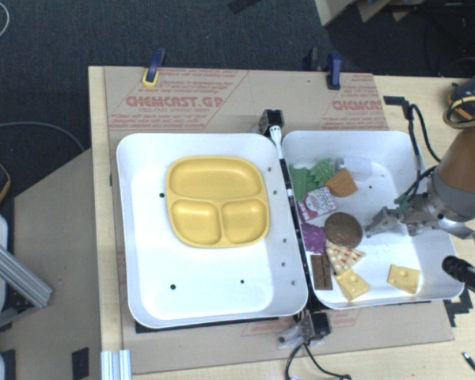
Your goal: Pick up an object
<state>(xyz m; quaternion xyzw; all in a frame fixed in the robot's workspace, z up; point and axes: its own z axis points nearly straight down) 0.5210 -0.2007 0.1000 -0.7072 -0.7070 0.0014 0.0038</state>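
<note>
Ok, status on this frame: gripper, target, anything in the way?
Gripper over right bin, nothing visibly held. Nearest item: brown round piece, just beside it. Cheese wedges and pizza slice crowd close.

two white bins [142, 236], one yellow tray [218, 200], two cheese wedges [404, 279], one brown disc [343, 229].

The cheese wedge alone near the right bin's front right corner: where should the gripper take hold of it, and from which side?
Probably from straight above, closing across the flat sides of the cheese wedge. It lies flat and apart from the other food, with bare right bin floor around it, so the fingers have room on both sides.
</note>
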